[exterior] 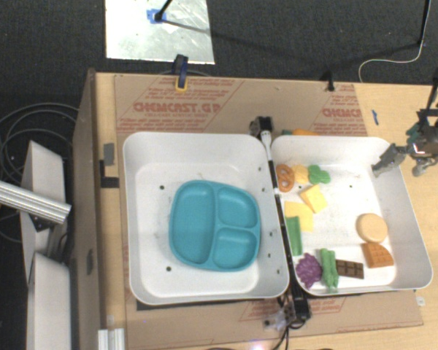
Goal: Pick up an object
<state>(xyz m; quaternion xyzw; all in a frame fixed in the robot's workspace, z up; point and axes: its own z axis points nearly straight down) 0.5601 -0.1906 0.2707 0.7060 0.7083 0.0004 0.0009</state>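
The right bin (pixel 412 217) holds several toy foods: a pretzel (pixel 284 176), a green broccoli piece (pixel 318 174), yellow cheese wedges (pixel 313 198), a green pepper strip (pixel 293 235), purple grapes (pixel 309 268), a chocolate bar (pixel 350 270), a round bun (pixel 371 227) and a waffle (pixel 377 254). My gripper (pixel 403 166) hangs over the bin's far right rim, above and right of the bun. Its fingers (pixel 384 161) are spread open with nothing between them.
The left bin (pixel 142 195) carries a blue divided plate (pixel 214 224). A black divider runs between the two bins. An orange object (pixel 304 132) lies just behind the right bin. Cables and a metal rail lie off the bench's left side.
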